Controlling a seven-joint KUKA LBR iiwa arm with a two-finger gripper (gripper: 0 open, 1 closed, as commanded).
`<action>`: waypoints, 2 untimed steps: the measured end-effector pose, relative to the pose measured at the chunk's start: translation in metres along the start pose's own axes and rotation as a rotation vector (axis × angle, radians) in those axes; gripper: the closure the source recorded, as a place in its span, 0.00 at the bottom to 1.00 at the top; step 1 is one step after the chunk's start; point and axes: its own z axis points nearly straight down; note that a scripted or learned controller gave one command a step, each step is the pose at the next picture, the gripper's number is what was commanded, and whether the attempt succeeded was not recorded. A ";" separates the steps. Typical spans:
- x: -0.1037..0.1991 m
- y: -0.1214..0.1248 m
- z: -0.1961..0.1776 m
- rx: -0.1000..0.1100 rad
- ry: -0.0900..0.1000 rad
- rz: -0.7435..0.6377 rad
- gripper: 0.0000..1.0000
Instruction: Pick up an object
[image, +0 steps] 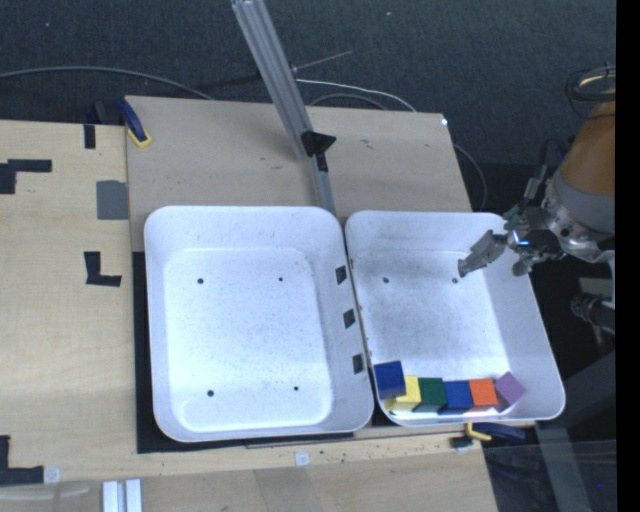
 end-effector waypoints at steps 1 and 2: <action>0.088 -0.016 -0.062 -0.005 0.007 -0.016 0.00; 0.141 0.002 -0.211 -0.009 0.004 -0.012 0.00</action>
